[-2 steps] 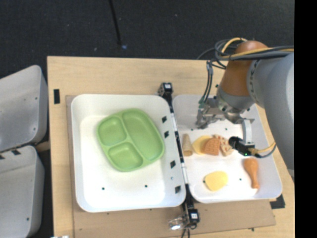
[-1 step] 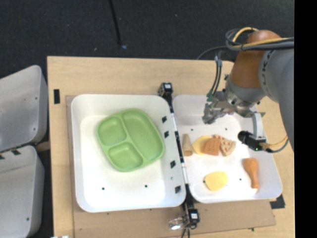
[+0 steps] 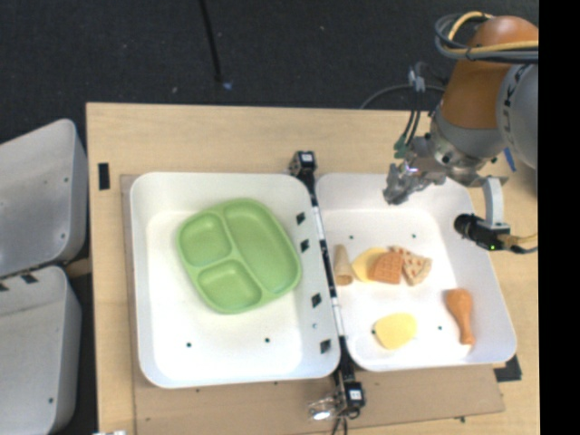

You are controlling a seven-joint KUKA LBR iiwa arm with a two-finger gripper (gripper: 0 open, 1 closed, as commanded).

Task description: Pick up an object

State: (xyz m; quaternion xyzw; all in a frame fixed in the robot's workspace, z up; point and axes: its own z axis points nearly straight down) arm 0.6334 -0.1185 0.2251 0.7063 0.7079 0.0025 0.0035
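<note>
The gripper (image 3: 400, 187) hung over the far rim of the right bin (image 3: 480, 347), and nothing was picked yet. The toy foods, such as the yellow piece (image 3: 395, 331), lay on the bin floor.

No legible text, seemingly

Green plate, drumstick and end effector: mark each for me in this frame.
green plate (image 3: 238, 256): camera view, centre where its three compartments meet, left bin.
drumstick (image 3: 460, 313): camera view, middle of the orange piece, right bin's right side.
end effector (image 3: 400, 188): camera view, its tip above the right bin's far edge.
</note>
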